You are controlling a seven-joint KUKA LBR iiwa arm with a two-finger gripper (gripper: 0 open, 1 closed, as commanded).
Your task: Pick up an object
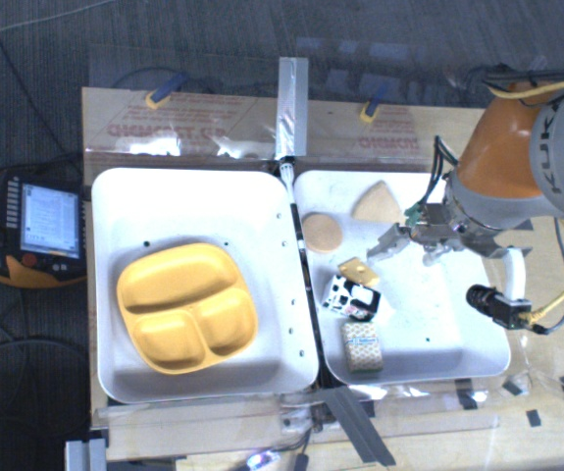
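Dark grey carpet (pixel 164 18) surrounds a wooden bench (pixel 115 106). A thin cable (pixel 26 27) crosses the floor at eleven o'clock; a lit handheld screen (pixel 41 224) lies at nine o'clock.

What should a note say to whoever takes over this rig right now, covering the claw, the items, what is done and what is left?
Claw: over the right bin, nothing visibly held; grip state unclear.
Right bin items: tan wedge, round tan disc, small yellow piece, black-and-white item, patterned box.
Left bin: yellow divided tray.
Done: arm is in place above the items.
Left: close on one item and lift it; the yellow piece looks nearest.
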